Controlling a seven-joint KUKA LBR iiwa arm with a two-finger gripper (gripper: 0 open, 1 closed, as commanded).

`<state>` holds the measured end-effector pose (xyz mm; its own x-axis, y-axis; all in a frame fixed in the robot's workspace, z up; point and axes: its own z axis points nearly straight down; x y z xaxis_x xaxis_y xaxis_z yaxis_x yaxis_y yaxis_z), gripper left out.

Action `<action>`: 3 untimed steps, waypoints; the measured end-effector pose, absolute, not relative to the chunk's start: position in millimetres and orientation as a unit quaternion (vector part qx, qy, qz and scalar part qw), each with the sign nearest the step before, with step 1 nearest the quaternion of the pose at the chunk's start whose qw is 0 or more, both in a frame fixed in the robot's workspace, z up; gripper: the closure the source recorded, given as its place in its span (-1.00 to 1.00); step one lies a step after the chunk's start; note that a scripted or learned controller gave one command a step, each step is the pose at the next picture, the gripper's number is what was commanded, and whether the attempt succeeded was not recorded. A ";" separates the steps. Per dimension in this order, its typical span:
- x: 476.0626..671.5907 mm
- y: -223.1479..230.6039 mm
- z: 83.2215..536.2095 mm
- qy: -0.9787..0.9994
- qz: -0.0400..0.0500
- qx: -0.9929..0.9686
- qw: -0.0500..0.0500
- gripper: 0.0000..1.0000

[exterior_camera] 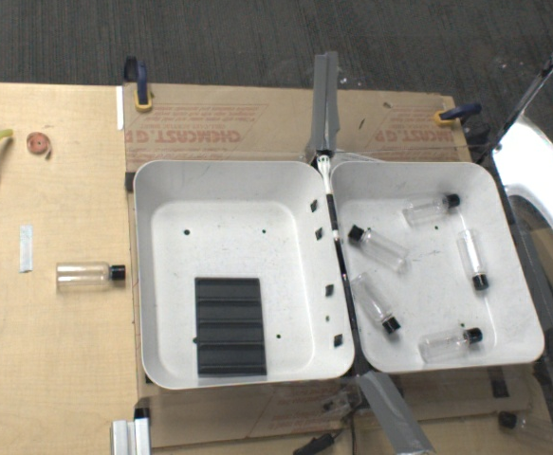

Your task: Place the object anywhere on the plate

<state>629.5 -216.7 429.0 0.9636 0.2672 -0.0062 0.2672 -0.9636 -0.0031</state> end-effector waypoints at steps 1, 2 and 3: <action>630.8 -166.1 440.0 -0.130 0.002 -0.992 0.001 -1.00; 629.3 -222.7 439.6 -0.100 0.002 -0.995 0.000 -1.00; 654.4 -150.9 440.1 -0.104 0.001 -0.995 0.000 -1.00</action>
